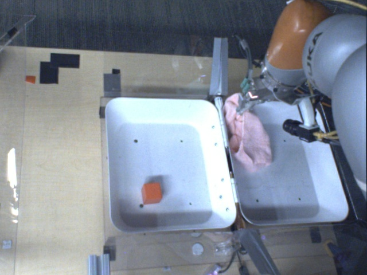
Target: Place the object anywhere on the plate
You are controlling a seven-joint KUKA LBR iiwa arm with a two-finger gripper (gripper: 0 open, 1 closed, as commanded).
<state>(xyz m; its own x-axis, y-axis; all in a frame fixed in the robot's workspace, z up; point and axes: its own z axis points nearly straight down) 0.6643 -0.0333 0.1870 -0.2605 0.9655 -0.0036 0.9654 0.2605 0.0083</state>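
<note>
A small orange block (152, 193) sits near the front of the left bin (123, 153). It looks hard, with flat sides and square corners. This bin is smooth white plastic with rounded corners.

Beside it is the right bin (298, 199), just as white and shallow. A soft pink cloth (249, 136) lies crumpled in it, against the wall between the bins. The cloth looks floppy and wrinkly.

At the cloth's far top end, the gripper (248, 98) touches the pink fabric. Its fingers are pinching the cloth there. Behind it bulges the arm's shiny orange band (289, 30).
</note>
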